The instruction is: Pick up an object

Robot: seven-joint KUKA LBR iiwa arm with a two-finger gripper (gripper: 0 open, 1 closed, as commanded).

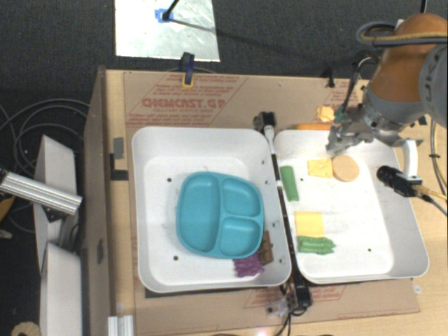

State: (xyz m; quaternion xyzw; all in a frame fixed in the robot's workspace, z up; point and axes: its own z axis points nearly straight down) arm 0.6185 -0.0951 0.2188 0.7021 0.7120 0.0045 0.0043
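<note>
A brown cardboard-covered surface [210,96] stands on dark carpeted floor [49,40]. Far left, a shiny silver sheet [166,19] lies on the floor. Black cables [28,128] coil at left, beside a metal bar [38,191].

A robotics lab or test cell, seen from above at a slant. A grey industrial robot arm with an orange band [409,44] reaches in from the right over a brown cardboard-covered surface [210,100] printed with red lettering. Two shallow white plastic bins [157,152] sit side by side on it, clamped together along their shared edge. The floor is dark grey carpet [56,33], with loose black cables [24,128] coiled at the left beside bare aluminium framing bars [42,194]. A square of shiny silver sheet [166,19] lies on the carpet behind the surface. Nothing domestic; everything looks rigged for experiments.
</note>
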